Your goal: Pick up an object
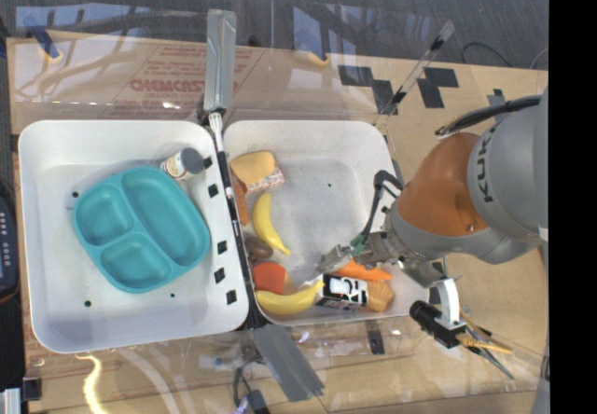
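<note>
Carrot (366, 271) lies at five o'clock in the right bin (308, 137), under the gripper (359, 254). You can't tell the fingers' state. Light, stiff, tapered: grip its middle.

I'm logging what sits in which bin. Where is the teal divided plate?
The teal divided plate lies flat in the left bin of the camera view, near its middle, with a small bottle at its upper right corner by the divider.

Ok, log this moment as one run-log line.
arm: low in right bin | gripper: over carrot, beside black-and-white pack | grasp: unconfirmed | bananas: untouched | left bin: teal tray
</note>
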Controlling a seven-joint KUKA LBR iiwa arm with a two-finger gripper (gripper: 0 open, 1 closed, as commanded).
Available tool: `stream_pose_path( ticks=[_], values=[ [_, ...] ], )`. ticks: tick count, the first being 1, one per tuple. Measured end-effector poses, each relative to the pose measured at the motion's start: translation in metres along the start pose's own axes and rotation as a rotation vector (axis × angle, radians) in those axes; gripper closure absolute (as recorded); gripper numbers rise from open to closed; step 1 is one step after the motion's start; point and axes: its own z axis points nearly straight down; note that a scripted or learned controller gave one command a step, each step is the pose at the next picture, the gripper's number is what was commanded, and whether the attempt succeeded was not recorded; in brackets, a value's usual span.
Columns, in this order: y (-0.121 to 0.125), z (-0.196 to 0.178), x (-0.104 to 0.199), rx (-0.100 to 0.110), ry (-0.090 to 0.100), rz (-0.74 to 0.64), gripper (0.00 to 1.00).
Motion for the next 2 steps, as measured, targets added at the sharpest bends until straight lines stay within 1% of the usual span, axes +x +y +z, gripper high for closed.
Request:
stream_pose_path(
  ticks=[1,2],
  values=[
    [0.0,-0.008,-0.001,0.004,0.001,-0.005,1.0],
    [0.031,-0.108,0.015,0.0,0.0,-0.071,1.0]
  ],
)
